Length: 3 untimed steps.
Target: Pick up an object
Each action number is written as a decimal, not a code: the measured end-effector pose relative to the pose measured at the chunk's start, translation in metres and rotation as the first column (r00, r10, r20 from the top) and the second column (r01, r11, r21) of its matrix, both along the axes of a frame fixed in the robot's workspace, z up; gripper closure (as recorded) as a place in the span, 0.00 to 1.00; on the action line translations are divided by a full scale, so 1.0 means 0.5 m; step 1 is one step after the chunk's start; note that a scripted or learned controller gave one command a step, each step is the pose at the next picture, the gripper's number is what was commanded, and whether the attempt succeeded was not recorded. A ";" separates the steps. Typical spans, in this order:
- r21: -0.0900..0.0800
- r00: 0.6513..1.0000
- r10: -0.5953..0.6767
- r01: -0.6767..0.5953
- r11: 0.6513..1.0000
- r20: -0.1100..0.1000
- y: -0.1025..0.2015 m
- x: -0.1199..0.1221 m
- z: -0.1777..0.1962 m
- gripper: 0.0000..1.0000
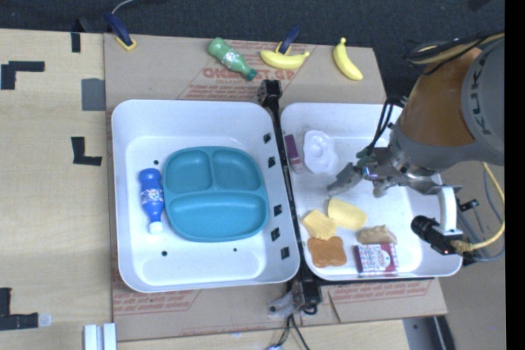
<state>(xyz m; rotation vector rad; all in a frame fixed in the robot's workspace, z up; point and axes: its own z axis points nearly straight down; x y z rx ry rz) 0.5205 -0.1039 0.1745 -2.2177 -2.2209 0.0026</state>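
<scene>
Two white bins side by side on the bench. The left bin point(131, 176) holds a teal divided plate point(216, 194), sitting roughly in the middle, and a blue bottle point(151, 199) with a white cap lying just left of the plate, cap end pointing toward the near edge.

The right bin point(361, 112) has several small items: a crumpled white plastic piece point(320, 152) near the far-left part, a thin dark purple item point(291, 152) lying along the left wall beside it, a pale yellow block point(347, 215) in the middle, a yellow wedge point(318, 224) just left of it, a toast slice point(327, 252) at the near-left corner, a small tan-brown lump point(376, 235) right of the block, and a red-and-white packet point(376, 259) at the near wall, touching the lump.

Outside the bins on the cardboard at the far side: a green bottle point(231, 59), a banana point(284, 58) and a second banana point(347, 61).

The arm comes in from the right over the right bin. The gripper point(358, 176) hangs above bare bin floor, between the white plastic piece and the yellow block, near both. The fingers point(343, 180) look spread apart with nothing between them; no item is lifted or touched.
</scene>
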 end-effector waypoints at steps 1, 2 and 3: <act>0.000 1.000 -0.001 0.001 1.000 0.003 0.006 -0.007 -0.148 0.00; -0.001 1.000 0.000 0.000 1.000 0.006 0.010 0.089 -0.176 0.00; -0.003 1.000 -0.001 0.002 1.000 0.009 -0.014 -0.010 -0.176 0.00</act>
